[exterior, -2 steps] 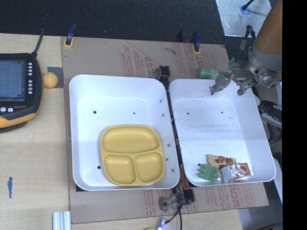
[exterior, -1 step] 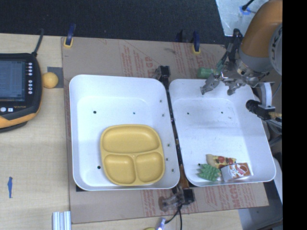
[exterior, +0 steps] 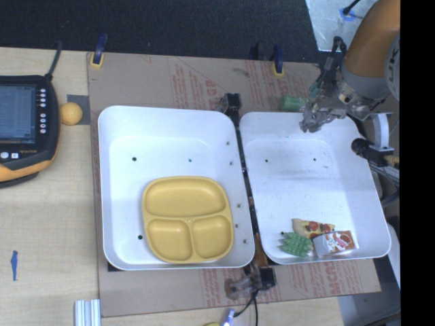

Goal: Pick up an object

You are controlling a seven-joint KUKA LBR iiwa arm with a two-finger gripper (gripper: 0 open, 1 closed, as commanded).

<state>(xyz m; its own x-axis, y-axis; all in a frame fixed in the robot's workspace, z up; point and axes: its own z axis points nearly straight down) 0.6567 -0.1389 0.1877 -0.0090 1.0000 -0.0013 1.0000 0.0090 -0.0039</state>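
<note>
The right bin [exterior: 299,182] holds a small cluster near its front edge: a green leafy toy [exterior: 295,244], a pizza-slice toy [exterior: 313,227] and a red-and-white packet [exterior: 336,242]. My gripper [exterior: 314,121] hangs over the right bin's far rim, well away from that cluster. Nothing shows between its fingers. The left bin [exterior: 122,148] carries a yellow divided tray [exterior: 187,219].
A teach pendant [exterior: 24,128] lies at the left, with a yellow ball [exterior: 71,113] beside it. Clamps [exterior: 231,102] join the bins at back and front. A small green thing [exterior: 292,103] lies just behind the right bin. A black fitting [exterior: 370,149] juts over the right rim.
</note>
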